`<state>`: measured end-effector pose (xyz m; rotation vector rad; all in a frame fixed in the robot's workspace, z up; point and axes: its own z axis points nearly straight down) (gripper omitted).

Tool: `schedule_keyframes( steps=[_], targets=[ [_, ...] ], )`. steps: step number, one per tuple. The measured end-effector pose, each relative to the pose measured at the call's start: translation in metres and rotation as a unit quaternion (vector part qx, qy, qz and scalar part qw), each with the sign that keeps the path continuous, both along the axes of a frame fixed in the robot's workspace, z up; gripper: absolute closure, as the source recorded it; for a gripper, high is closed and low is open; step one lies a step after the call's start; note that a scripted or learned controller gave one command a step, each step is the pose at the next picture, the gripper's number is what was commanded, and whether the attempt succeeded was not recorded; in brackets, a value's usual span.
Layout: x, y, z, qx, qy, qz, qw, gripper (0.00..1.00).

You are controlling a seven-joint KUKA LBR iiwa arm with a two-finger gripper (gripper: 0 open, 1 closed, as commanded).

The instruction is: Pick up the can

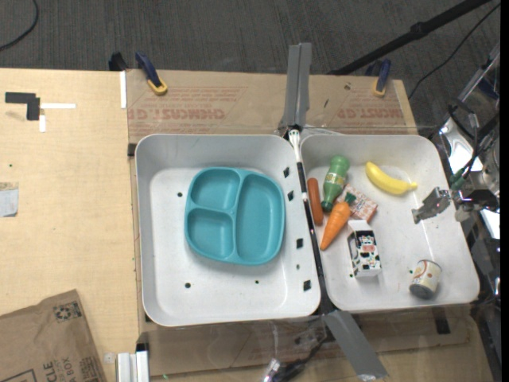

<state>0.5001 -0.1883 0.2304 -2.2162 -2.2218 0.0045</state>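
The can (425, 278) is small and pale with a printed label. It lies tipped on its side in the front right corner of the right bin (398, 297). My gripper (427, 205) hovers over the right side of that bin, behind the can and well apart from it. It looks open, with nothing between its fingers. The arm comes in from the right edge.
The right bin also holds a yellow banana (390, 179), a green bottle (335, 179), an orange carrot (336, 224), a red sausage (316, 200), a small snack packet (363, 205) and a white carton (365, 252). A teal divided plate (235, 215) lies in the left bin (159, 237).
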Motion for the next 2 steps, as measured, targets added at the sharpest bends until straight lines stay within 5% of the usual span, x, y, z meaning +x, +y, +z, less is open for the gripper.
schedule_keyframes(
  steps=[1,2],
  targets=[
    [-0.021,-0.034,-0.087,0.0005,0.000,0.001,1.0000,0.00],
    [-0.023,-0.033,-0.140,0.0017,-0.001,0.316,0.9488,0.00]
  ],
)
